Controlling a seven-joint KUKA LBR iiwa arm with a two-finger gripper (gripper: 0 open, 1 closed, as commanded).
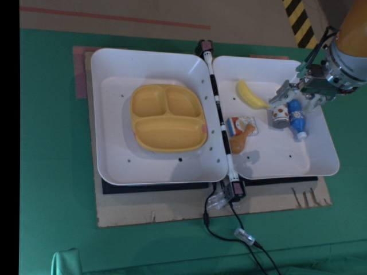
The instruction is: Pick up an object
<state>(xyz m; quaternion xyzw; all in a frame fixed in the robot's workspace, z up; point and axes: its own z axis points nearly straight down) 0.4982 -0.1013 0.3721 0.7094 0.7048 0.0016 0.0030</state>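
the small can [280,117] lies in the right bin [321,159], touching a blue bottle [296,119]; likely light, stiff, slick, best pinched across its body. claw [298,90] hovers above, width unclear.

Robot lab: hazard-striped floor tape [296,10], green bench cover [51,153], two white bins [114,62], loose cables [229,228].

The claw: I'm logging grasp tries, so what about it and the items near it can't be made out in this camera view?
- Claw: small and blurred against the right bin; grip state unreadable.
- Small can and blue bottle: labels too small to read; the can's top lies partly under the claw.
- Arm: cut off by the right and top edges.
- Chicken drumstick: covers part of the card beneath it.
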